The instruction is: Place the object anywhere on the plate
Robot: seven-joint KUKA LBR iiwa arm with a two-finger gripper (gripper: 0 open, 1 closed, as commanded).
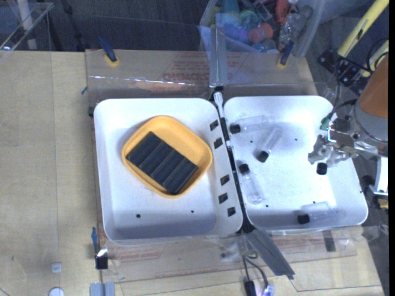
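A yellow plate (188, 134) lies tilted in the left bin (117, 214). A dark ribbed rectangular pad (162, 160) rests flat on the plate and covers most of its middle. My gripper (322, 160) hangs over the right side of the right bin (345, 196), far from the plate. A small black piece shows at its lower end; I cannot tell whether that is part of the gripper or a held thing.
Several clear vials with black caps lie in the right bin: one near the middle (268, 142), one by the divider (249, 182), one at the front edge (315, 213). A clear box of coloured toys (259, 11) stands behind the bins.
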